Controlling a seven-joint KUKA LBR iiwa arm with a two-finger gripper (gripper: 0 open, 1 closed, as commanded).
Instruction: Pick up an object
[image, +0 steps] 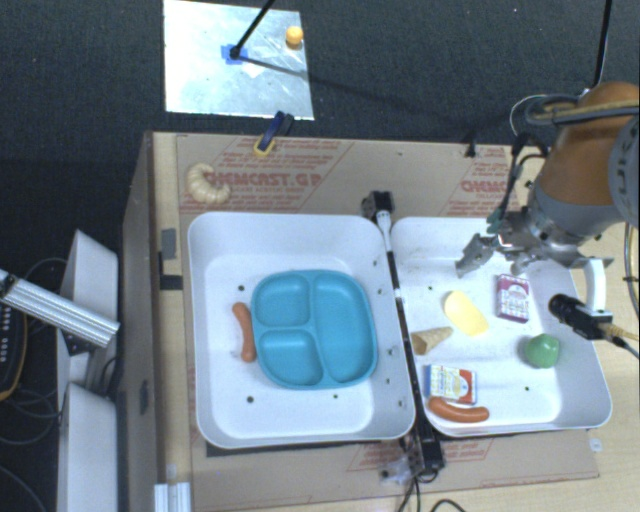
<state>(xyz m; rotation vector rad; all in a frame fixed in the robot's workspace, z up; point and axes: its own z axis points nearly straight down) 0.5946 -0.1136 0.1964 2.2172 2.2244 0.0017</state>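
My gripper (495, 259) hangs over the back of the right bin (585, 400), its fingers spread open with nothing between them. Just below it lie a yellow oblong piece (465, 313) and a small red and white box (512, 297). A tan wedge (432, 340) sits left of the yellow piece. Further forward are a green ball (542, 350), a blue and white carton (450, 382) and an orange sausage (458, 409) at the front wall.
The left bin (215, 250) holds a blue divided plate (312, 328) and another orange sausage (244, 332) beside it. A black bar (392, 270) runs between the bins. A black part of the arm (578, 316) juts over the right bin's right side.
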